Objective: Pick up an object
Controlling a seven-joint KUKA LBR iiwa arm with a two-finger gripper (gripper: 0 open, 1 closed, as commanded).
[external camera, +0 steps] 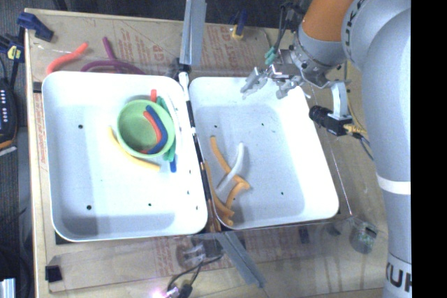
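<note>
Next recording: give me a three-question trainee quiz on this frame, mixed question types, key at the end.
1. True or false: the gripper is above the far edge of the right bin, with nothing between its fingers.
2. Multiple choice: the green bowl sits in
A. the left bin
B. the right bin
C. on the bench outside both bins
3. Fill in: the orange and white curved pieces lie in the right bin near its ____ wall (left or right).

Key
1. True; the fingers are spread and nothing is between them.
2. A
3. left, the side next to the other bin.
</note>
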